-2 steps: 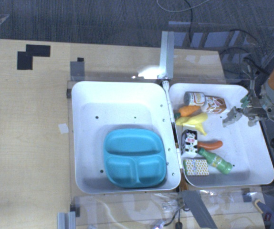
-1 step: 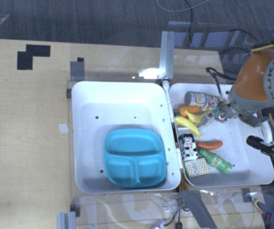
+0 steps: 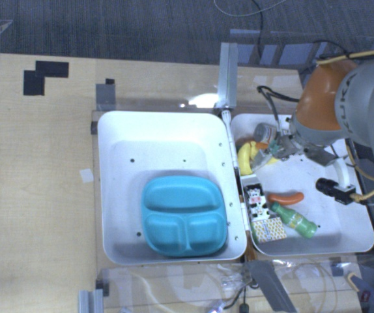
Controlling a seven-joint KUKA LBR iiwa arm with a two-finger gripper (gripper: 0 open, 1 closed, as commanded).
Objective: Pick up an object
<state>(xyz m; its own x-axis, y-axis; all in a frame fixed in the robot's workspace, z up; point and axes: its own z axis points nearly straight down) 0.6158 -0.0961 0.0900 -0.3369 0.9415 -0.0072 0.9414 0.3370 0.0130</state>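
Pale wood forms the table (image 3: 37,175), on which two white bins are set side by side. In the left bin (image 3: 118,135), a blue divided tray (image 3: 184,215) is seen toward 6 o'clock. In the right bin (image 3: 353,230), a yellow banana (image 3: 245,157) is found at 10 o'clock, with a red sausage (image 3: 285,198) and a green bottle (image 3: 294,219) lying nearer 6 o'clock. The tool (image 3: 275,143) is lowered just beside the banana at 11 o'clock; its spread cannot be told.
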